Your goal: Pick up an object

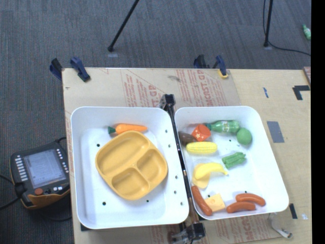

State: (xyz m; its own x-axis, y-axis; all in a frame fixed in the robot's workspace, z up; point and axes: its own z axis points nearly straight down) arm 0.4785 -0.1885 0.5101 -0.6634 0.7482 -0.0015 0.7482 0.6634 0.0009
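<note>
The right bin [269, 161] holds several toy foods: a green bottle [226, 126], a red pepper [201, 132], a brown piece [186, 138], a green lime [244, 136], a corn cob [201, 148], a green pea pod [234, 159], a yellow banana [208, 171], a cheese wedge [216, 203] and three sausages [201, 201] [250, 199] [239, 207]. In the left bin [84, 187] lies a yellow divided plate [131, 164], with an orange carrot [129, 128] just behind it.
A teach pendant [39, 174] sits on the floor left of the bench. Blue clamps [79, 68] [220, 65] grip the bench's far edge. Tripod legs [127, 19] stand on the carpet behind. Bare bench board lies to the right of the bins.
</note>
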